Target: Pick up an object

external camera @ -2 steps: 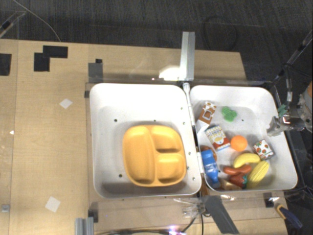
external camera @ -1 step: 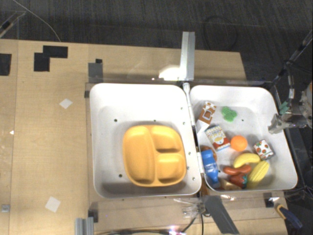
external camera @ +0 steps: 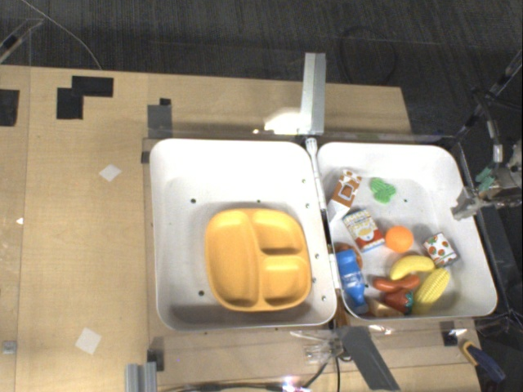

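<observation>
Toy food waits in a bin beside the fingers (external camera: 478,194)

The fingers hang over the rim of the right bin (external camera: 425,155), at its outer side, and I cannot tell if they are spread or pressed together. The toys are piled at the front of that bin, probably so the arm can reach any one. Nearest the fingers is a little box (external camera: 440,250), white with red spots. Just past it lie a yellow banana (external camera: 411,265), a round orange (external camera: 399,238) and a corn cob (external camera: 433,287). Far from the fingers, the left bin (external camera: 180,219) holds a yellow plate (external camera: 257,257). Both bins sit on the bench (external camera: 73,243).
</observation>
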Robot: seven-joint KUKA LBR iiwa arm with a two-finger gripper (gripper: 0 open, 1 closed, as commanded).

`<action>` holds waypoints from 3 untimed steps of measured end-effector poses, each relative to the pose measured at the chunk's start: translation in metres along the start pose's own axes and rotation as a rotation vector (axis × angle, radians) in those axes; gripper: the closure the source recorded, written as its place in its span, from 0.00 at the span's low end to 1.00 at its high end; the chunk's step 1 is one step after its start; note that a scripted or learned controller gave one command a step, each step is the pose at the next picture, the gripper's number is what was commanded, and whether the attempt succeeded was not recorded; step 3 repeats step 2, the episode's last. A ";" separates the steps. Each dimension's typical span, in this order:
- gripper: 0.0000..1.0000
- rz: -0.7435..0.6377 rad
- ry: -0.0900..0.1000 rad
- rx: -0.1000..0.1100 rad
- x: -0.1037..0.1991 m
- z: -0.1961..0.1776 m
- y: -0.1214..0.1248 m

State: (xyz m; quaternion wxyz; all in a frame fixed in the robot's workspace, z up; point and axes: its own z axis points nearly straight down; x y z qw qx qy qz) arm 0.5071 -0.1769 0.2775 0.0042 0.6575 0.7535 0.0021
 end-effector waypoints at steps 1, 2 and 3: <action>1.00 -0.031 0.001 0.003 0.006 -0.010 0.035; 1.00 0.445 0.001 0.008 0.024 0.071 0.003; 1.00 0.445 0.001 0.008 0.024 0.071 0.003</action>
